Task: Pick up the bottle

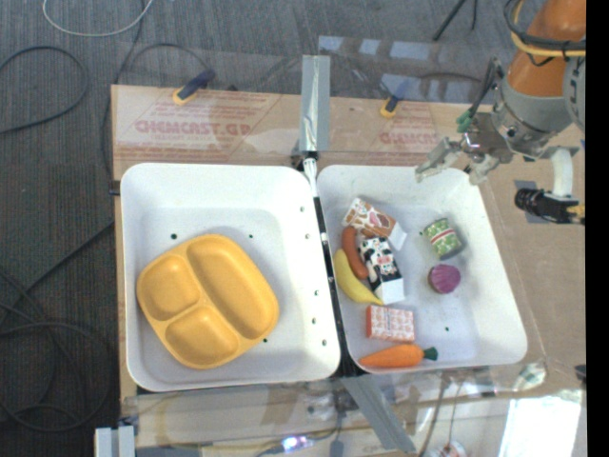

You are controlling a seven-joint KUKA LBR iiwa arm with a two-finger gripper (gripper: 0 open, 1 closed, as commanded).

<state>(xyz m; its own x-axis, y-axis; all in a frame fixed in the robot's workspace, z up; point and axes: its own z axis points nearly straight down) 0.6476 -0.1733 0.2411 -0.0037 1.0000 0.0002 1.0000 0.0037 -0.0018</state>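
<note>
Black-and-white patterned bottle (383, 263) lies on its side in the right bin (495, 255), in that bin's left half, closer to the wall shared with the left bin (143, 198) than to the outer wall. Its long axis runs roughly from the bin's far edge toward its near edge, tilting slightly outward at the near end. It is packed in. A banana (350, 282) and a red sausage (353, 251) press along its flank on the shared-wall side, a printed snack packet (369, 218) sits just beyond its far end, and an orange-and-white box (391, 323) lies just past its near end. Its outer flank faces bare bin floor, with a green can (442, 237) and a purple piece (443, 278) standing well apart.

From my remote station I see the gripper (455, 167) hanging over the bin's far edge, toward the far outer corner, its two fingers spread with nothing between them. The bottle lies from it toward the near edge and toward the shared wall. I judge the coming move is a diagonal traverse inward followed by a descent, with the fingers turned to close across the bottle's short width. The crowded flank leaves little room for a finger on that side.
</note>
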